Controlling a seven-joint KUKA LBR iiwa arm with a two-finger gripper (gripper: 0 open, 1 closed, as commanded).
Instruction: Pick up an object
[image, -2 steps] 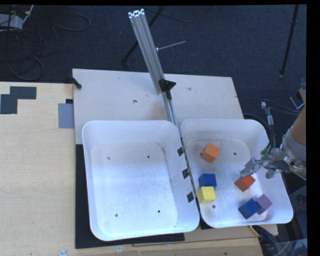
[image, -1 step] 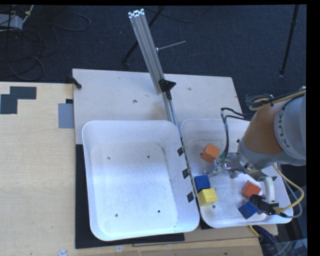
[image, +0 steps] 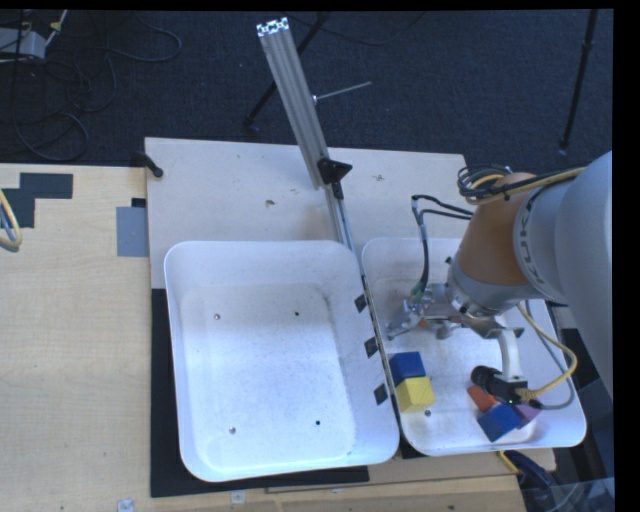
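Observation:
My gripper (image: 413, 317) hangs low over the upper left part of the right bin (image: 440, 440), below the grey arm with its orange band. Just in front of it lie a blue block (image: 405, 365) and a yellow block (image: 415, 393), touching each other near the bin's left wall. In the front right corner sit another blue block (image: 499, 423), an orange piece (image: 481, 397) and a small pink piece (image: 528, 409). None of these objects is in the gripper.
The left bin (image: 190, 290) lies beside the right one, with black clips (image: 371, 346) along the shared wall. A slanted aluminium rail (image: 300, 110) rises behind the bins. Cables (image: 560, 385) loop from the wrist over the right bin's right side.

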